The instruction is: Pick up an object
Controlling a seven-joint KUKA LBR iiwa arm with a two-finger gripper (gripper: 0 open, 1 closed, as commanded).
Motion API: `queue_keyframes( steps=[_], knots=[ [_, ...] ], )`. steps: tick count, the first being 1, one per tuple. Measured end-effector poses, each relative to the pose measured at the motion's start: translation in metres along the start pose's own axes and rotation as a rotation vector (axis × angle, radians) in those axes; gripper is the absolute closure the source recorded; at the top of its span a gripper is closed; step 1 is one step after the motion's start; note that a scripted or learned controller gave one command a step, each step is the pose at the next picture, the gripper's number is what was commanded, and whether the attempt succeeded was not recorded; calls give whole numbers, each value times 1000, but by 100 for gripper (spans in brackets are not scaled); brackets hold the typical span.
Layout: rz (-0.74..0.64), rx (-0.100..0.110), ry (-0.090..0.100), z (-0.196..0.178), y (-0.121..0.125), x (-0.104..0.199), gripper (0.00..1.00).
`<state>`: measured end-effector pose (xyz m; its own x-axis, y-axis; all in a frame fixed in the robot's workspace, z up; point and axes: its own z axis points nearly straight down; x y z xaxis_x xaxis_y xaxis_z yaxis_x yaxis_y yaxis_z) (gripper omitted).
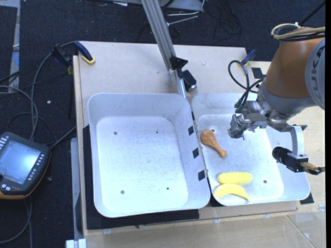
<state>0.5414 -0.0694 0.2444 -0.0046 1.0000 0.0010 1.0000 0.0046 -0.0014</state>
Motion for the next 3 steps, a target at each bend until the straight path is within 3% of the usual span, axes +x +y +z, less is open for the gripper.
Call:
queue_keyframes(
  steps=[3],
  knots=[
    [0,-1,-1,4,55,146,100]
  ],
)
